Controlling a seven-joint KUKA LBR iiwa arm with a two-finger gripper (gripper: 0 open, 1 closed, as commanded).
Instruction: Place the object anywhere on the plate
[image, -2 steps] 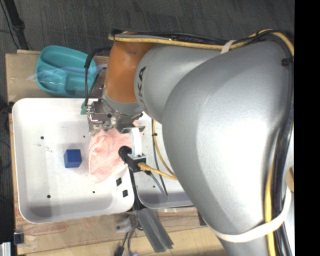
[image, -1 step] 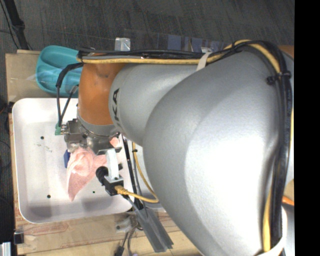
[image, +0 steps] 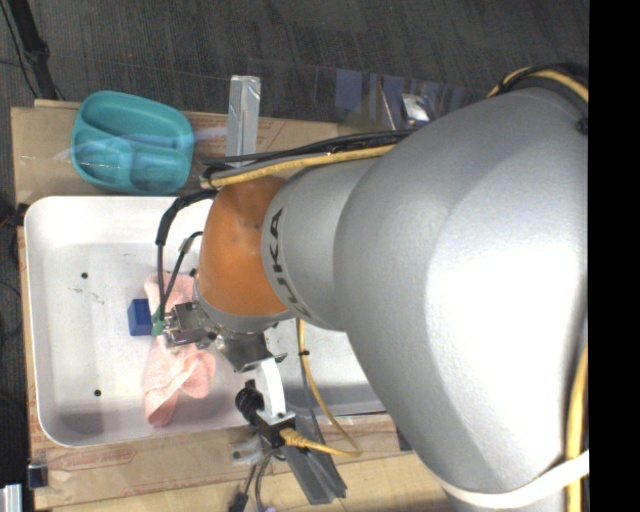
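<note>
a small blue block (image: 139, 318) sits in the white bin (image: 60, 300) on the left, touching a crumpled pink cloth (image: 175, 380). the grey arm (image: 430, 290) with its orange band (image: 240, 250) hangs right over them, hiding the gripper, so i cannot tell its state. a teal plate (image: 132, 141) rests beyond the bin.

One fixed camera sits above the worktop (image: 60, 125), looking down at a slant. The arm (image: 420, 260) enters from the right, close under the lens, hiding much of the scene; the left bin (image: 45, 300) stays visible.
</note>
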